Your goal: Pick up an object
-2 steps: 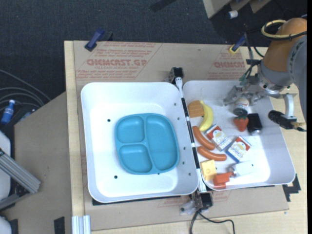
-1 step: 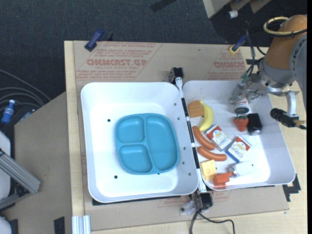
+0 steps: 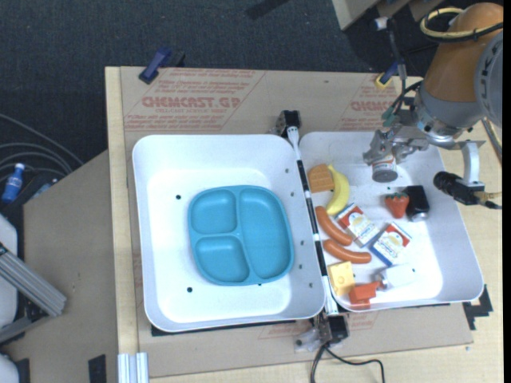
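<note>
Grey gripper [image 3: 385, 163] hovers above right bin [image 3: 455, 238], upper area; finger state impossible to tell, nothing visibly held. Banana [image 3: 342, 190], sausages [image 3: 333, 223], cartons, red toy [image 3: 397, 204] lie in bin. Blue tray [image 3: 239, 234] in left bin. Pick not yet done: descent, grasp, lift remain.

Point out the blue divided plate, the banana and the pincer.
blue divided plate [image 3: 239, 234]: camera view, on the ridge where its compartments meet.
banana [image 3: 341, 191]: camera view, middle of the yellow curve.
pincer [image 3: 386, 166]: camera view, at its lower tip, above the right bin.
</note>
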`<action>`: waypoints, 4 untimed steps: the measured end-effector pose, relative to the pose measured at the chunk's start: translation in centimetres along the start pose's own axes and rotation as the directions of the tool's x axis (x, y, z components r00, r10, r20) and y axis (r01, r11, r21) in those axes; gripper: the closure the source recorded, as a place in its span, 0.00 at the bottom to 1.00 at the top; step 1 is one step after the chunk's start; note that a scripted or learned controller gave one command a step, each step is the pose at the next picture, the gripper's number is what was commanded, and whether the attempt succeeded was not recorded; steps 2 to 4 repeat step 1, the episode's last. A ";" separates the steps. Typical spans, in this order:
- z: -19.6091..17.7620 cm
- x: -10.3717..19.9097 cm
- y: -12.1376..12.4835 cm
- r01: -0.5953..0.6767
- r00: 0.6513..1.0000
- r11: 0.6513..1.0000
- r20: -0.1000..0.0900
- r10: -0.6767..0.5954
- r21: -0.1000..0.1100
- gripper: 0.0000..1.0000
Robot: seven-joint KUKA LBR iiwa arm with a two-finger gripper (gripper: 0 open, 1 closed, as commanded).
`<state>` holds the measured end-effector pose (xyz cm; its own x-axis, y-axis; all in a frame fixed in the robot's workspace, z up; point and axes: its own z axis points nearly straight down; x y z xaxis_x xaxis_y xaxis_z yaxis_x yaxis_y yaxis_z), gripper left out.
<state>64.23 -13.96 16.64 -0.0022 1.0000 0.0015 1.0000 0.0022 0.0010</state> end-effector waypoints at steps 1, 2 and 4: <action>-5.6 6.1 -4.5 0.000 1.000 1.000 0.000 0.000 0.002 1.00; -5.6 6.1 -4.5 0.000 1.000 1.000 0.000 0.000 0.002 1.00; -5.6 6.1 -4.5 0.000 1.000 1.000 0.000 0.000 0.002 1.00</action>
